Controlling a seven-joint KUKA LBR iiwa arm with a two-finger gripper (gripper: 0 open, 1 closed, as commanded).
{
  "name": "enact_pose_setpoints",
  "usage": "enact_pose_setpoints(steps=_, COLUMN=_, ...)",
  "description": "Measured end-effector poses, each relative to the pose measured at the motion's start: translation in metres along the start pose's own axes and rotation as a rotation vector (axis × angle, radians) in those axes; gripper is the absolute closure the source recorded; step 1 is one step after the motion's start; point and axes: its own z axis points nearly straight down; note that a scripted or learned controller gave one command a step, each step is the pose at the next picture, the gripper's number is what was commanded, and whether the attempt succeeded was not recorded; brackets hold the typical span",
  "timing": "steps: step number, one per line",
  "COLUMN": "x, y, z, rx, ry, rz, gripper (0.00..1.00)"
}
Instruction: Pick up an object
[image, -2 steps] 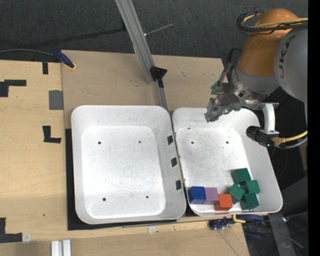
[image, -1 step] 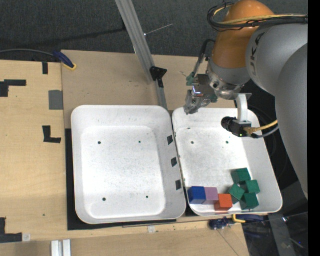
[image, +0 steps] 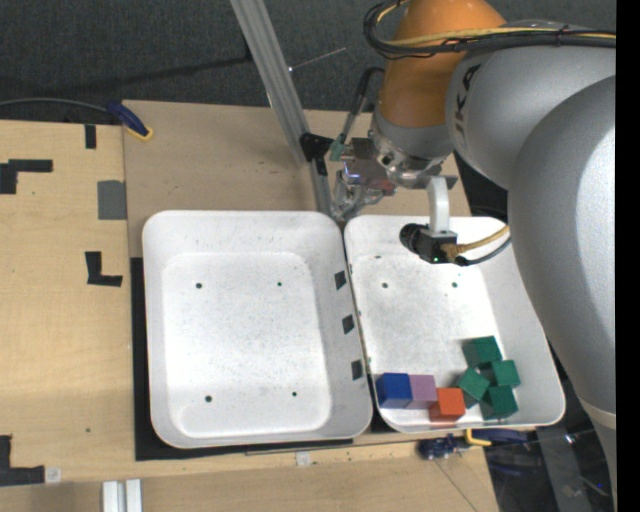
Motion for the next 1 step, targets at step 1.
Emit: enact_pose_setpoints(steps=1, x=0.0415, y=0.0181, z=0.0258, rx=0.003, ry=-0.001, rz=0.002, gripper=1.00)
